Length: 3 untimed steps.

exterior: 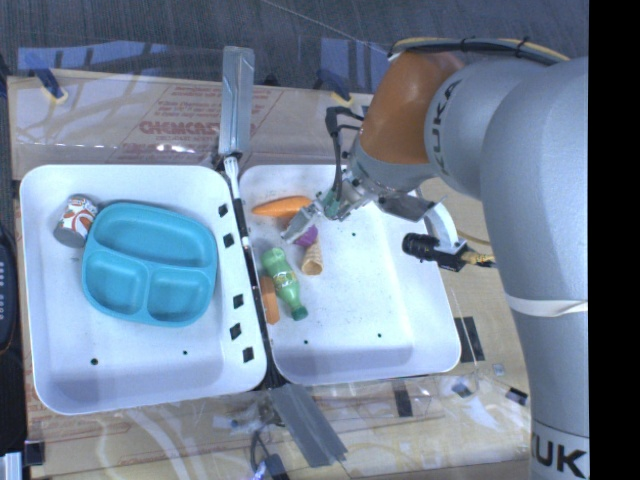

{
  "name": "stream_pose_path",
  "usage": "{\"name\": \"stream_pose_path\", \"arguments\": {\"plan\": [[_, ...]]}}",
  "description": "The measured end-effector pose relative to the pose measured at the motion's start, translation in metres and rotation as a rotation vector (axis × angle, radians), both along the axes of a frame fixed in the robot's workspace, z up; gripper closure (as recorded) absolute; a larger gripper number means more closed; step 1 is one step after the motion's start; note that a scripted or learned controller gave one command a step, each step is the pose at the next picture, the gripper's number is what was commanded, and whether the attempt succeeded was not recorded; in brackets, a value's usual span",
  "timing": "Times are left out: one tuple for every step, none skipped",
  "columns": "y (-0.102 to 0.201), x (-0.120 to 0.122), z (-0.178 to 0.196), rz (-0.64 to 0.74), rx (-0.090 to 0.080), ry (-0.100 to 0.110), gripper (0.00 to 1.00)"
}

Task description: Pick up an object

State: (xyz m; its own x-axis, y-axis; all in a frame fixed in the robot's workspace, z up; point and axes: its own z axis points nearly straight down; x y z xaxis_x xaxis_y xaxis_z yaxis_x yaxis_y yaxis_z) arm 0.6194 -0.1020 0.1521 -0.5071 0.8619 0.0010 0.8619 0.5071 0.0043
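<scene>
Clustering at ten o'clock in the right bin [400, 338], the candidates lie loose, probably tipped in for picking: an orange carrot [282, 206], a purple piece [306, 235], an ice-cream cone [313, 259], a green bottle [283, 281] and an orange stick [270, 301] along the divider. The gripper [309, 220] reaches down among them, just beside the purple piece; whether it pinches anything I cannot tell. From three o'clock the arm [500, 138] bends steeply down. At nine o'clock, the left bin [60, 368] holds a blue divided tray [148, 263] and a small ball [76, 216].
</scene>
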Motion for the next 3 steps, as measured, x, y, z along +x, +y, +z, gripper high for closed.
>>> {"name": "stream_pose_path", "arguments": {"plan": [[-0.007,0.01,-0.046,0.347,-0.003,0.006,0.0],[0.002,0.023,-0.011,0.727,-0.006,-0.002,0.0],[-0.014,-0.027,0.012,0.473,-0.004,0.004,0.0]]}}
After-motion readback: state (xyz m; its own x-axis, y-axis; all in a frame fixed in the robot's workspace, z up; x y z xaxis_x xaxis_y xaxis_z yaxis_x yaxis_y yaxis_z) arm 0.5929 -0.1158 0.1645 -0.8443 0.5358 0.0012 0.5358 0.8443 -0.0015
